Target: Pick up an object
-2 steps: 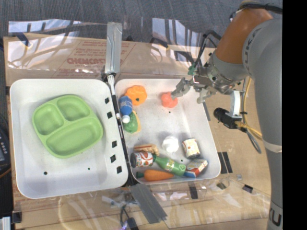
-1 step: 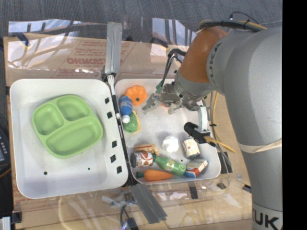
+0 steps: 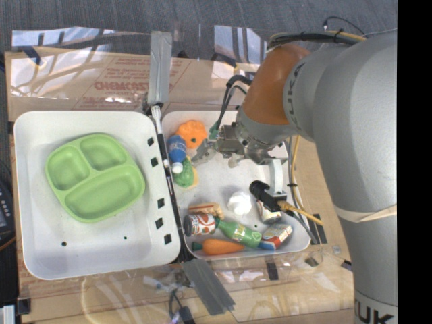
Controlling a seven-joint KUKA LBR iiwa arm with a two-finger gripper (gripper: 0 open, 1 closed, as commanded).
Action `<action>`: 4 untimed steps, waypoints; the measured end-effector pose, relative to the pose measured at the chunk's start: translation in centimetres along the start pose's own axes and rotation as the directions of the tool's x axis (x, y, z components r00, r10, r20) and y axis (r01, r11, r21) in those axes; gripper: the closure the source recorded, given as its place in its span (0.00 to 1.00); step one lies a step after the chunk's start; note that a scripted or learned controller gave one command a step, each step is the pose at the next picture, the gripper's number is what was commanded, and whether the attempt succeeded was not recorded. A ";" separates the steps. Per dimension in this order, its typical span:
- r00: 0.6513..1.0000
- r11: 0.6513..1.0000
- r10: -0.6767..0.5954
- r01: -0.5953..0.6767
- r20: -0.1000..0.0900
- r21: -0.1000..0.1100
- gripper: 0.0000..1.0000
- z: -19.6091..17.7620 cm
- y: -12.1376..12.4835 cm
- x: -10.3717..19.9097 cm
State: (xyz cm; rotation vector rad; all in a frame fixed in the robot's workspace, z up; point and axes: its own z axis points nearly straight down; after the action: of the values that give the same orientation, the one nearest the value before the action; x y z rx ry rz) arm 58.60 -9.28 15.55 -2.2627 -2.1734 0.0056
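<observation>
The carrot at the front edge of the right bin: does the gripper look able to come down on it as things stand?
Probably yes. The carrot lies uncovered from above, and the gripper is over the same bin. However, the green bottle lies close behind it and the bin wall runs just in front, leaving little room.

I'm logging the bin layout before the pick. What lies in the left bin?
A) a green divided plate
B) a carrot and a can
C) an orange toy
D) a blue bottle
A: the green divided plate lies alone on the left bin, while the small items such as the carrot sit in the right bin.
</observation>
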 end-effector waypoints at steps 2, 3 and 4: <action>0.995 0.995 0.102 -0.102 0.002 -0.008 0.00 6.2 -1.3 -0.2; 0.995 0.995 0.098 -0.098 0.001 -0.004 1.00 5.3 -1.4 -0.1; 1.000 1.000 0.024 -0.024 0.000 -0.005 1.00 -3.8 2.2 0.8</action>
State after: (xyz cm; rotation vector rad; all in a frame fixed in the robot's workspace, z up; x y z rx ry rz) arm 60.87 -8.53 19.29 -2.2915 -2.1484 0.0002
